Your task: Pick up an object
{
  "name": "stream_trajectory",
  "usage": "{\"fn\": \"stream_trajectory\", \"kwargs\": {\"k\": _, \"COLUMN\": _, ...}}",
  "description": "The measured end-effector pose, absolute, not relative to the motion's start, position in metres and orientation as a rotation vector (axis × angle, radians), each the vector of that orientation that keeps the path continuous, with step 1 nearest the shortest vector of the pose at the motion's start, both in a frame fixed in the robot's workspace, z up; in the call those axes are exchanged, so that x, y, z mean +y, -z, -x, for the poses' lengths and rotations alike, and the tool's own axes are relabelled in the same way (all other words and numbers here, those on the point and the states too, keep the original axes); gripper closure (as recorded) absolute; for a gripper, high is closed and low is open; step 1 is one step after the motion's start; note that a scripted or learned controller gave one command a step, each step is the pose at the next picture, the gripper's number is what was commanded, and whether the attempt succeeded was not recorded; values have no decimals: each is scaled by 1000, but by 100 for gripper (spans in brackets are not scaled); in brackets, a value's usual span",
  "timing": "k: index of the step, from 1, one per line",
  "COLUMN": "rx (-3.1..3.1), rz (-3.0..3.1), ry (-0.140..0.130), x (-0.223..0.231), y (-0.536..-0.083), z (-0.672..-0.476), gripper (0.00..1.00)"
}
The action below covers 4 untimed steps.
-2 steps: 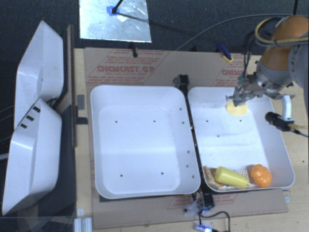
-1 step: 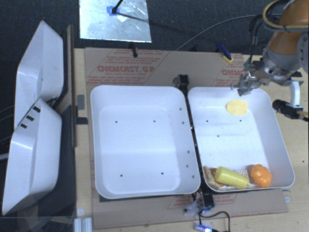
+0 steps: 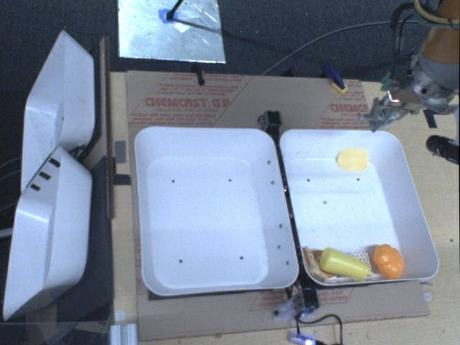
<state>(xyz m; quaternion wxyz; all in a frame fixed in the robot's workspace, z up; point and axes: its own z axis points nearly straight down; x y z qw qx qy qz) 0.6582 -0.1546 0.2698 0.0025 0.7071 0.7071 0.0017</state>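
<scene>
Hovering above the right bin's (image 3: 413,192) far rim, the gripper (image 3: 384,113), grip state unclear, sits near the yellow disc (image 3: 353,159)

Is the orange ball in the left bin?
No, the orange ball lies in the right bin, near its front edge beside a yellow bottle.

Cardboard sheet (image 3: 215,95) laid under bins, red lettering printed on it. Metal plate (image 3: 171,19) placed beyond it on dark floor. Two white bins (image 3: 54,185) stacked at left edge.
</scene>
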Motion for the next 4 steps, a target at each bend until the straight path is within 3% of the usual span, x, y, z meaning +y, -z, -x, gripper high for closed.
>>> {"fn": "stream_trajectory", "kwargs": {"k": 2, "rx": 2227, "rz": -2216, "ry": -3, "x": -46, "y": -271, "z": -620, "gripper": 100}}
{"fn": "stream_trajectory", "kwargs": {"k": 4, "rx": 2226, "rz": -2218, "ry": -1, "x": 37, "y": -259, "z": -593, "gripper": 100}}
